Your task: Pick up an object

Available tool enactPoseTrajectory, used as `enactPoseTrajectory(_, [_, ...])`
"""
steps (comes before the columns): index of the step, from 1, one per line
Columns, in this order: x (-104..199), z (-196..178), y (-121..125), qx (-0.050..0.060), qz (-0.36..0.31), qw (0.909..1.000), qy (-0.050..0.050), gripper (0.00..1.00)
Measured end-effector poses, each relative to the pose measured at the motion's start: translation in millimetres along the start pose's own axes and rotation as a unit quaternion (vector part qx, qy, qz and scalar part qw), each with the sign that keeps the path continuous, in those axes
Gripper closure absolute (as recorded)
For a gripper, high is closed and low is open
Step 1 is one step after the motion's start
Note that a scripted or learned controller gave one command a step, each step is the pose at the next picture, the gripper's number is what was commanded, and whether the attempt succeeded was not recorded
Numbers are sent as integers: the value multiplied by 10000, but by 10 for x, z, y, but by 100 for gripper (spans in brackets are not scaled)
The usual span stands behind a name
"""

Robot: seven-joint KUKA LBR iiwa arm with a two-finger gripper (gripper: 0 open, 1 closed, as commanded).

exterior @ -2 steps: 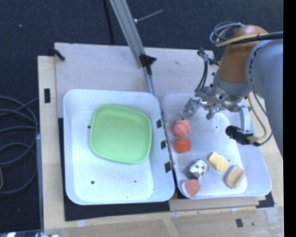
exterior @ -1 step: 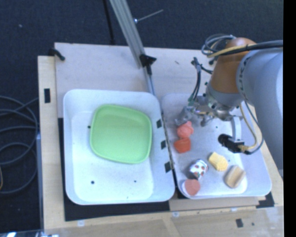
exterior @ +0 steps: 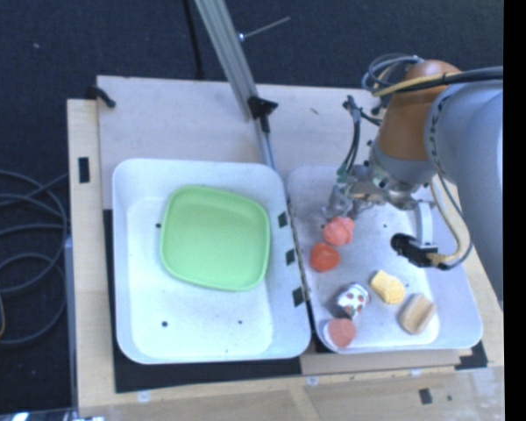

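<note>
The arm reaches in over the right bin (exterior: 447, 318), and its end effector (exterior: 342, 202) hangs low just above and touching-close to a pink rounded toy (exterior: 337, 231) near the bin's left wall; this reads as the approach or closing stage of a pick, with nothing seen between the fingers; whether the end effector is spread or closed I cannot tell, since the wrist and cabling hide the tips.

The pink toy is the likeliest target; it lies in the upper left part of the right bin, just above an orange-red ball (exterior: 324, 257), the two nearly touching; it looks roundish with no clear long axis, so its heading cannot be read, and any finger angle should serve.

The next move, as I judge it, calls for a short straight descent centred on the pink toy, then a close without nudging the ball beside it; the bin wall close by leaves little room on that side.

Further down lie a yellow corn-like piece (exterior: 387, 286), a tan bread-like piece (exterior: 415, 313) and a pink disc (exterior: 340, 331); the left bin (exterior: 136, 323) holds a green plate (exterior: 216, 238).
</note>
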State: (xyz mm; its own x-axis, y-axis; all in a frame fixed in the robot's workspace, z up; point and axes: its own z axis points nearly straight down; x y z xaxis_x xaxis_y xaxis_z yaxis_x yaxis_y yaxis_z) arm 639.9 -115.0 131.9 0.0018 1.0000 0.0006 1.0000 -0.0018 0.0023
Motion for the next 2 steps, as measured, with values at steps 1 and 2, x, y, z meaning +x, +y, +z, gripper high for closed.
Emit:
enactPoseTrajectory(1, [-11,-600,89,-19,-8,10000,-5,100])
enactPoseTrajectory(2, [-17,-1031,98,-12,-8,10000,-4,100])
